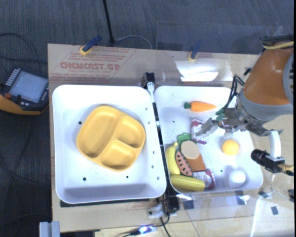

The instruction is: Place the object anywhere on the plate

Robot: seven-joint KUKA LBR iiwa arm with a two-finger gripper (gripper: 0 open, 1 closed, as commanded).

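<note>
A yellow plate with three compartments lies in the left bin. In the right bin lie an orange carrot, a yellow round fruit, a white egg, a banana, a corn cob, a watermelon slice and a brown bread piece. My gripper hangs over the middle of the right bin, just above a purple and green packet, below the carrot and left of the yellow fruit. Nothing shows held in it.
The arm's grey and orange body covers the right bin's far right side. A black divider rail runs between the two bins. A teach pendant lies on the floor at the left.
</note>
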